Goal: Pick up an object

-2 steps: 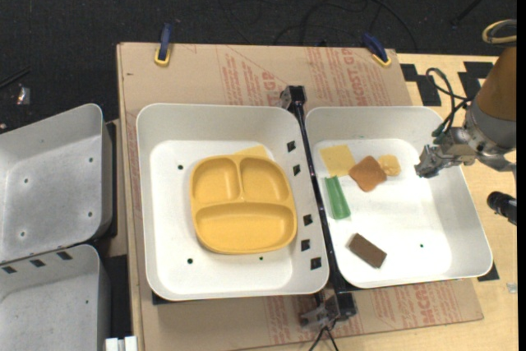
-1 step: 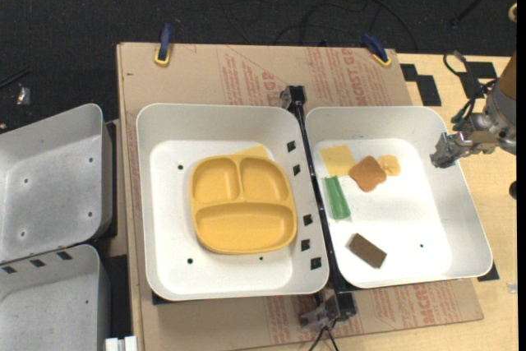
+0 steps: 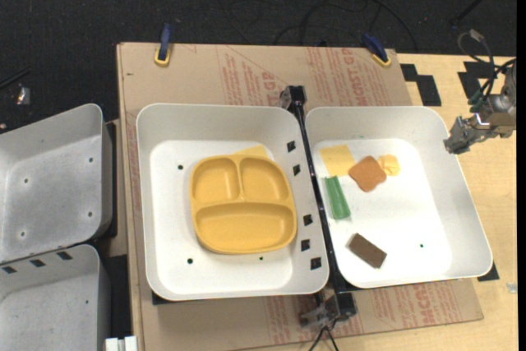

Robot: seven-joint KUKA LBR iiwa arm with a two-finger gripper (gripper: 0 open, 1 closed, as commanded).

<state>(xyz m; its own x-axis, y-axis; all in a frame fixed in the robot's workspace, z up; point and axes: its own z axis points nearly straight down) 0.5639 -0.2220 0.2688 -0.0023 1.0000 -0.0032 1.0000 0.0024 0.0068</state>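
At right bin [image 3: 460,201] rim: gripper [image 3: 460,136], jaw state unclear.
Done: nothing grasped.
Left: reach block [image 3: 366,251], lift.

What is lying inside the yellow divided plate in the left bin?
Nothing visible lies in the yellow divided plate; all three compartments show bare. A pale yellow sheet peeks from under its far edge, mostly covered.

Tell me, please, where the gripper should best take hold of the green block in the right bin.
Probably across the green block's two long sides near its middle, coming from above: it lies flat and narrow, its upper end close to the yellow piece, the middle free on both sides.
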